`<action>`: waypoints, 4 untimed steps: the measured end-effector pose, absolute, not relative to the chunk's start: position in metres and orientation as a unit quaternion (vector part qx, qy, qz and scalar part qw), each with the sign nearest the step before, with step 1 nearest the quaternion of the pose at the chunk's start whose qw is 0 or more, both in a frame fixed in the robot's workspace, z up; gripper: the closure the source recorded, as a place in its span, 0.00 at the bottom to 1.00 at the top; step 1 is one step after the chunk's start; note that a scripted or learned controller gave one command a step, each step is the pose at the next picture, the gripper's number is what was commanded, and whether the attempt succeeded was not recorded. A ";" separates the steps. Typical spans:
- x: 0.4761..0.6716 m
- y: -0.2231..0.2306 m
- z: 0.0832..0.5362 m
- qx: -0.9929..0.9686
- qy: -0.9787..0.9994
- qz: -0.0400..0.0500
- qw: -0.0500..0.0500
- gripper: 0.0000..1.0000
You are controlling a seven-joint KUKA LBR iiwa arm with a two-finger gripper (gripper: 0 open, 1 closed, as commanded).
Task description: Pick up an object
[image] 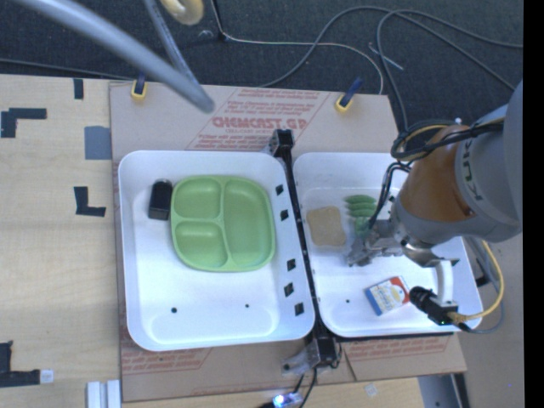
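Observation:
In the right bin (pixel 336 317) lie a tan square sponge-like pad (pixel 325 226), a green ridged object (pixel 361 208) and a small blue, red and white packet (pixel 387 295). My gripper (pixel 361 252) hangs low over the bin's middle, just right of the tan pad and below the green object. The wrist hides its tips. The left bin (pixel 144 308) holds a green divided plate (pixel 223 223) with a small black block (pixel 160 200) at its left edge.
A black divider with clips (pixel 293 245) runs between the bins. Cables loop over the dark floor behind the bench and around the arm's wrist. The bins sit on a cardboard sheet (pixel 255 117).

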State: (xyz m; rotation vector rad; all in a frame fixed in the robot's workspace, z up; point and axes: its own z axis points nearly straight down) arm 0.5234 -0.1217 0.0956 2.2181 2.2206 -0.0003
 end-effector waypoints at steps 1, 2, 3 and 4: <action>0.533 -0.118 0.154 0.706 0.708 0.001 0.002 1.00; 0.543 -0.120 0.211 0.706 0.708 0.001 0.002 1.00; 0.543 -0.119 0.220 0.707 0.707 0.000 0.000 1.00; 0.531 -0.072 0.211 0.705 0.709 -0.001 -0.001 1.00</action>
